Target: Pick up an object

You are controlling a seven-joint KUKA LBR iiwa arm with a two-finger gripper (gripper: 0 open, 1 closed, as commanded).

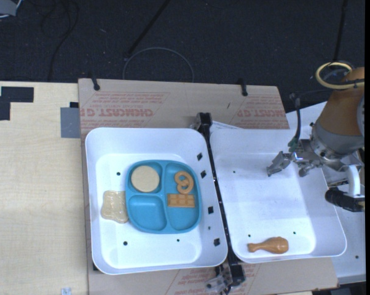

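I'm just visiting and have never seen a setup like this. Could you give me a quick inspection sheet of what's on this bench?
Surface: two white bins, left bin and right bin, on cardboard.
Job's things: toy drumstick near the right bin's front edge; blue divided tray in the left bin with a round cracker, pretzel and waffle piece; toast slice beside the tray.
Clutter: nothing seen.
Gripper: gripper above the right bin, holding nothing.
Cables: black cables on the dark floor behind.
Surroundings: wooden tabletop on the left.
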